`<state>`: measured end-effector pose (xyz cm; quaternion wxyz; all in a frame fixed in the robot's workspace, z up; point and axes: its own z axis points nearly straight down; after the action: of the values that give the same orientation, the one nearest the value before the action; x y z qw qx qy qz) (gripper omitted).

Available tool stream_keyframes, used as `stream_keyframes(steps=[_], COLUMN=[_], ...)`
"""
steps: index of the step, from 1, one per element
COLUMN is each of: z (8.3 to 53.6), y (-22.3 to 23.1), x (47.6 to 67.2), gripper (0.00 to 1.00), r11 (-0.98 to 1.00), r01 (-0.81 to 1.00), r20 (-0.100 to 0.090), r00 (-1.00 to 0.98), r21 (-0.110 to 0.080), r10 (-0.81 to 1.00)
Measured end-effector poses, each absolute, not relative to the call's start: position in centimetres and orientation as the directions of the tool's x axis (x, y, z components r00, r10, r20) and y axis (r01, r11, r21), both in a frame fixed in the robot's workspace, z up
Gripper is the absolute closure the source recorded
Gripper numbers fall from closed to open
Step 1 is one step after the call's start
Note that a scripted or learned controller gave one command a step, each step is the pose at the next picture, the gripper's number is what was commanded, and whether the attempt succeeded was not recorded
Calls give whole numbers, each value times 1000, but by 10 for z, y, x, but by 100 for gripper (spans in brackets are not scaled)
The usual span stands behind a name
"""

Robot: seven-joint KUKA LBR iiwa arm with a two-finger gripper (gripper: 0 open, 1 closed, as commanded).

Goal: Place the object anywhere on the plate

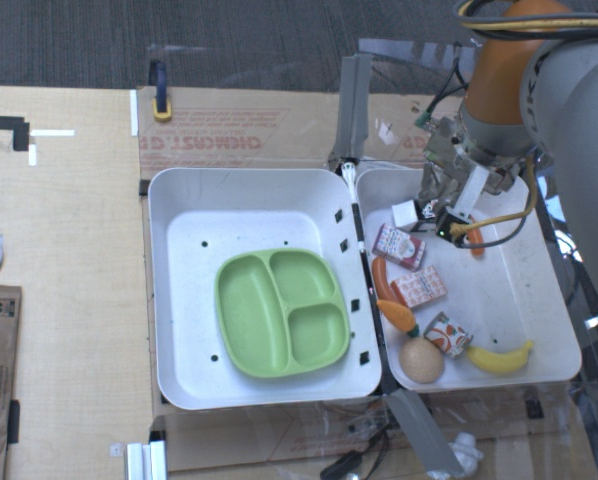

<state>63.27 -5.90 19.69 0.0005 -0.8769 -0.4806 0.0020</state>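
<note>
Left bin point(179, 268) holding green divided plate point(284, 311); right bin point(549, 298) with arm point(519, 58) above its far end, gripper point(449, 208) low over far-left corner, opening not discernible; near it two small cartons point(401, 247), hot dog point(382, 276), carrot point(397, 315), banana point(499, 357), egg point(421, 360)

Left bin point(179, 268): divided plate point(282, 311) at centre. Right bin point(549, 308): two cartons point(400, 247) point(419, 288) near left wall, sausage point(381, 276) and carrot point(397, 315) beside them; egg point(421, 360), small carton point(447, 334), banana point(498, 357) along front. Gripper point(449, 208) over right bin's rear.
</note>
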Motion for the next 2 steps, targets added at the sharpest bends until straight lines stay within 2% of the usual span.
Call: stream_keyframes(steps=[1, 2], z=[232, 263], y=[-120, -39], x=[650, 659], gripper=[100, 100], r11=[-369, -250], r01=[930, 968], r20=[-2, -1], r00=[369, 250], r21=[0, -1], r10=[930, 968])
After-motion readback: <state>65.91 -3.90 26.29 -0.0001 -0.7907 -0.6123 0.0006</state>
